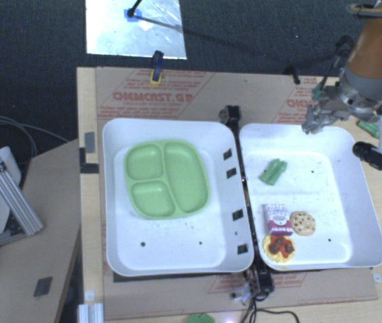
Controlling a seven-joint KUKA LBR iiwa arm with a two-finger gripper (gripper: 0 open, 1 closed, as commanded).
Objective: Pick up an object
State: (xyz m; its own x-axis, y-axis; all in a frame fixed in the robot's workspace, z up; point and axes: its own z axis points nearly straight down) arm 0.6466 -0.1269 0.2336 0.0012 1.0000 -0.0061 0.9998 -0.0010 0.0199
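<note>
Gripper [311,123] hovers, seemingly empty, over right bin's [362,180] far rim.

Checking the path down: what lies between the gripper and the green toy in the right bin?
In the camera view, only bare white bin floor lies between the gripper and the green toy.

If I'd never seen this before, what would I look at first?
Probably the bright green divided plate in the left bin. Next, the little toy foods in the right bin: a green piece near the middle, and a cookie by a red-and-yellow piece toward the front. The gripper hangs over that bin's far edge.
</note>
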